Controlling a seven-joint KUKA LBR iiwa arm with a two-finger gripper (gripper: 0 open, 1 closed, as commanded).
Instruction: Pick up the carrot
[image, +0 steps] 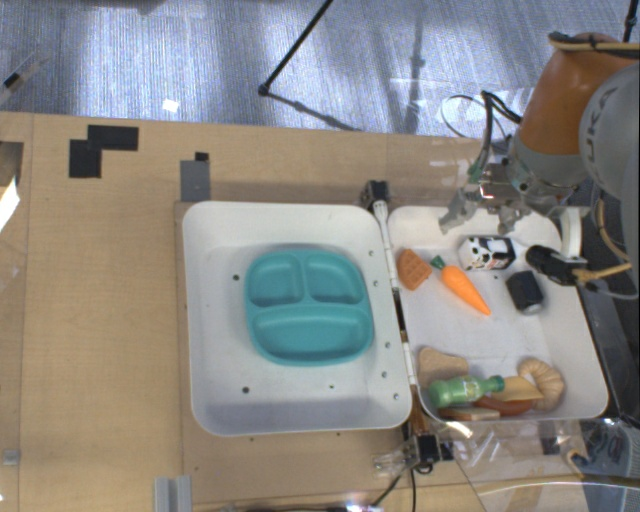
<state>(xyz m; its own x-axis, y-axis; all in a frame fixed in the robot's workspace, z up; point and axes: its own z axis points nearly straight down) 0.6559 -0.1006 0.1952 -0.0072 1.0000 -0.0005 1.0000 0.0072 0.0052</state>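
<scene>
One carrot (464, 287) lies in the right bin (590, 345)

carrot (465, 287) hemmed by waffle (413, 269) and cow toy (487, 253); right side open.

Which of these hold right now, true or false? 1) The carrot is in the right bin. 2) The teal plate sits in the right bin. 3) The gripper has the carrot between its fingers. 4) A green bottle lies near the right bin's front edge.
1) True: the carrot lies in the right bin.
2) False: the teal plate sits in the left bin.
3) False: the gripper is above the bin's far edge, apart from the carrot.
4) True: the green bottle lies there among other toy food.
</scene>
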